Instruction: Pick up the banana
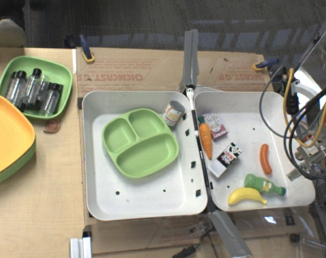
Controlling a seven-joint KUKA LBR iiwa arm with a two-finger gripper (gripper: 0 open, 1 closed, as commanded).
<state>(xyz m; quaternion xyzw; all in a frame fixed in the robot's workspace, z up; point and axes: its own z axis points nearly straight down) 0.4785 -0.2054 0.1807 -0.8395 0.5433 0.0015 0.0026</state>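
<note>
- Two white bins sit side by side on the bench, left bin (93, 198) and right bin (243, 104), with a cardboard sheet (152, 71) behind them.
- Banana (246, 196) is lying flat in the right bin, down around 6 o'clock of that bin, near the front wall.
- Just above the banana, close by at its 1 o'clock, there's a green bottle (264, 184) on its side.
- A red-orange sausage thing (266, 158) lies at about 12 o'clock from the bottle, a bit apart.
- Carrot (206, 140) runs along the bin's left wall, with a small pink carton (215, 126) at its 1 o'clock and a black-and-white carton (226, 158) at its 5 o'clock.
- Left bin has a green divided plate (140, 142) in the middle and a small tipped can (173, 113) at the plate's 2 o'clock.
- Gripper (309, 163) is off at 3 o'clock of the right bin, at its right rim, buried in cables (292, 109). Honestly can't tell what the jaws are doing or whether they grip anything. It's well apart from the banana.
- Off to the left on the table: a green tray of vials (36, 87) and a stack of orange plates (9, 141).
</note>
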